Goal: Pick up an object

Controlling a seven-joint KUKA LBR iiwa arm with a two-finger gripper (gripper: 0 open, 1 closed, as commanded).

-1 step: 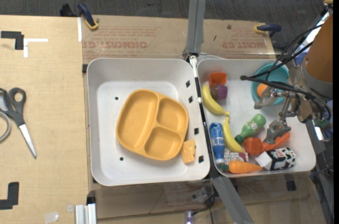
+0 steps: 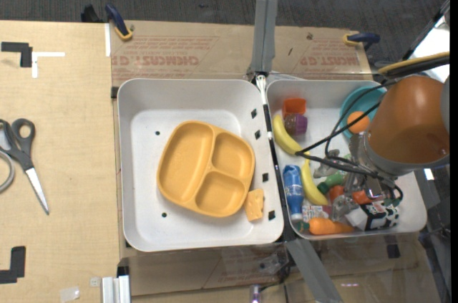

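Gripper (image 2: 361, 195) is positioned low inside the right bin (image 2: 336, 88), at its near right portion, directly over a dense cluster of small items; its state cannot be determined, because the orange band (image 2: 411, 119) of the arm and the wrist hardware cover most of it. No item is visibly lifted clear of the bin, so the pick is judged to be in its reach or grasp stage, with the lift not yet confirmed. Candidate objects in the right bin are as follows: two bananas (image 2: 285, 137), one near the dividing wall and one further toward the near side; a blue bottle (image 2: 293, 188) lying just beside the second banana; an orange carrot-shaped piece (image 2: 328, 226) at the near wall; a black-and-white block (image 2: 376, 217) near the gripper; an orange cube (image 2: 294, 107) and a purple cup (image 2: 298, 124) at the far end; and a teal bowl (image 2: 356, 102) partly covered by the arm. The left bin (image 2: 136, 172) contains a yellow divided plate (image 2: 206, 169) with a small yellow sponge (image 2: 255, 205) touching its near right edge. Scissors (image 2: 27, 158) lie on the bench (image 2: 57, 223) well apart from both bins. Remaining steps, as judged: secure one item and raise it clear. Crowding near the gripper may cause a neighbouring item to be contacted or dragged.
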